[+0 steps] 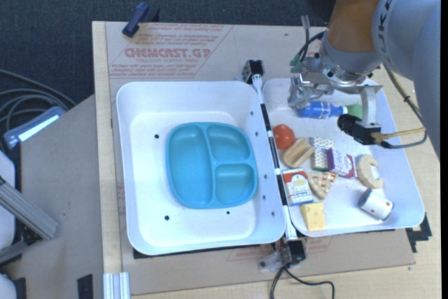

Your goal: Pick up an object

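**Colleague:** Blue plastic, lying on its side: is that the piece you're after?

**Operator:** That's my reading. The blue bottle [320, 110] lies at the far end of the right bin [402, 182], and my end effector [306, 91] hangs just above the bottle's left end. I'd call this the approach, right before a grasp. Nothing is lifted.

**Colleague:** Apart, or together?

**Operator:** I cannot tell. The wrist hardware crowds that spot from this slant, and I also can't say whether the tool is touching the bottle or just clear of it.

**Colleague:** What does the next move call for?

**Operator:** I think a short descent, centred across the bottle's narrow width so it doesn't roll away, then a close and a straight lift. The green item [354, 110] sits just beside the bottle's other end, so I'd keep clear of that.

**Colleague:** Anything else hard to make out?

**Operator:** The green item is partly covered by the arm, so I can't name it. The food pieces nearer the camera, near the red ball [283, 134] and the white cup [376, 203], are packed close and small. The left bin [140, 150] carries a blue divided plate [210, 164], well apart from all this.
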